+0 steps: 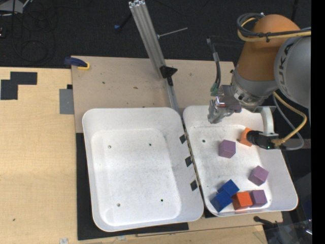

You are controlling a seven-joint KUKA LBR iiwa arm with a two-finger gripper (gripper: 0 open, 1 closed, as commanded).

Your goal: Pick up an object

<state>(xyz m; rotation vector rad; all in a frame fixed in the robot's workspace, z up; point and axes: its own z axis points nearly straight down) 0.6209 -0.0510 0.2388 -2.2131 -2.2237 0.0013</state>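
I count in the right bin [284, 200]: three purple cubes [227, 149], two blue blocks [224, 195], one orange block [242, 200], another orange piece [246, 136] near the arm. Left bin [96, 123]: nothing counted. Gripper [217, 113] hovers over the right bin's far edge; grip state I cannot tell.

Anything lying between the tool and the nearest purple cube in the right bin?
No. In the camera view, bare white bin floor separates the tool from the purple cube.

purple cubes [227, 149] [258, 175] mid-bin | blue [224, 194], orange [242, 200], purple [259, 197] clustered (near edge, right bin)
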